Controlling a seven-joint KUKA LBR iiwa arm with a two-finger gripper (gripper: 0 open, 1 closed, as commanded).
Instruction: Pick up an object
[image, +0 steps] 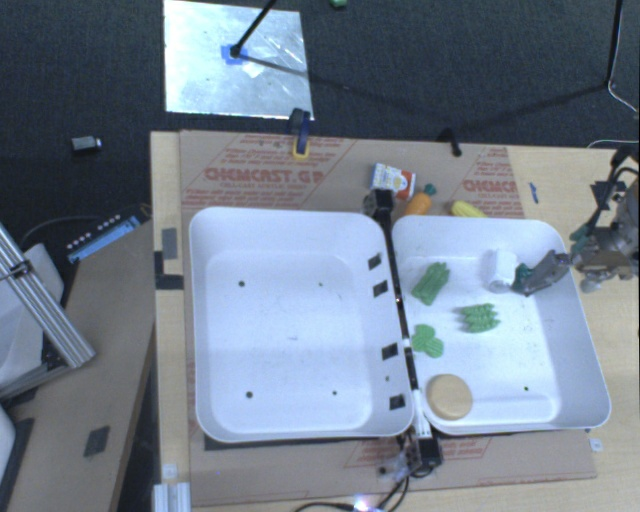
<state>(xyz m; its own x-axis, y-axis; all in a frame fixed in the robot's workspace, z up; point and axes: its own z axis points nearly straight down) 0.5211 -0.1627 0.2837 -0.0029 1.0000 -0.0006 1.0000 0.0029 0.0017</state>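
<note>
The right bin holds several small things. A white cylinder-like piece lies near its far right side. A green block, a ridged green piece and a small green lump sit nearer the middle. A tan disc rests at the near left corner. My gripper reaches in over the right rim, low and just right of the white piece. I cannot tell whether it touches it. Nothing visibly sits in the gripper.
The left bin stands beside the right one with a black hinge strip between them. Behind the bins lie a white-and-red item, an orange thing and a yellow thing. A yellow-and-blue clamp grips the board's far edge.
</note>
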